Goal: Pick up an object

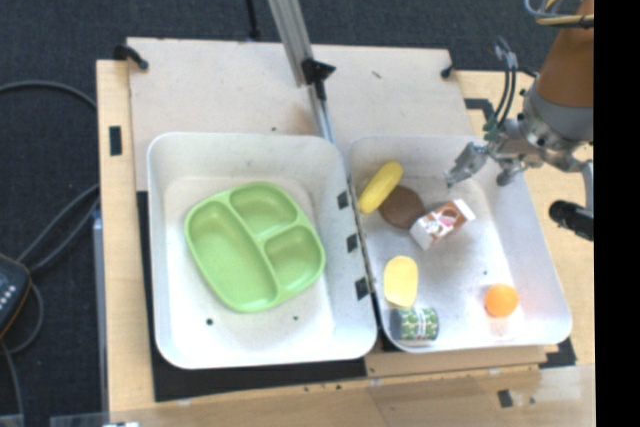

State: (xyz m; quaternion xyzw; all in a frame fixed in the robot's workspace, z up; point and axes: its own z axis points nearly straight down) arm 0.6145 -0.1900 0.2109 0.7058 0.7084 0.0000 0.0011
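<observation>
While the claw hangs over the far right part of the right bin, its two fingers stand spread apart with nothing between them, so the task looks to be at the approach step, before any grasp. Nearest to it, a little left and nearer the camera, lies a small white and red carton, which seems the likeliest thing to pick. It rests tipped on its side, its long axis running on a slant from near-left to far-right, the far-right end pointing roughly toward the claw. Touching the carton on its left is a brown round object, and against that, farther left, a yellow banana-like piece lies on a similar slant by the bin's left wall. Nearer still sit a pale yellow piece and a green patterned can, just beside each other, with an orange ball well apart at the near right. By my judgement the next move calls for shifting left and near, turning the fingers across the carton's short width, then descending; the brown neighbour crowds one side. On the bench, the left bin holds a green divided plate.
</observation>
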